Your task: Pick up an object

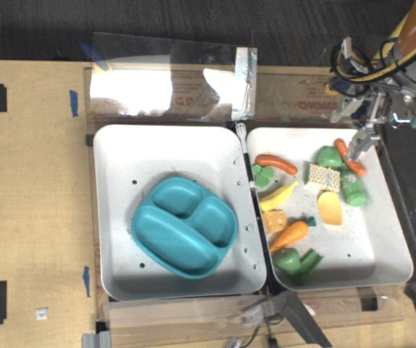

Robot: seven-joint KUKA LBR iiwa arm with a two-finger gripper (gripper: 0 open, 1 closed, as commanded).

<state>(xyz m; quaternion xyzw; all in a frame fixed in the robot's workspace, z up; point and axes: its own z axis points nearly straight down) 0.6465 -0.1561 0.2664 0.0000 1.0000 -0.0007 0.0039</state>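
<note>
The right bin [382,256] holds several toy foods. Among them are a red-orange sausage [275,164], a yellow banana [279,194], a carrot [291,232], a green pepper [297,261], a square cracker [324,175], a yellow wedge [330,209] and a green cucumber [354,191]. My gripper [362,142] hangs over the bin's far right corner, just above a small orange carrot [352,163] and a round green piece [328,156]. Nothing shows in its grasp.
The left bin [114,194] holds a teal divided plate [185,225]. A clear plastic sheet [164,85] stands behind the bins. The arm's cables and orange band [414,27] come in from the upper right. Brown bench surface [27,194] lies to the left.
</note>
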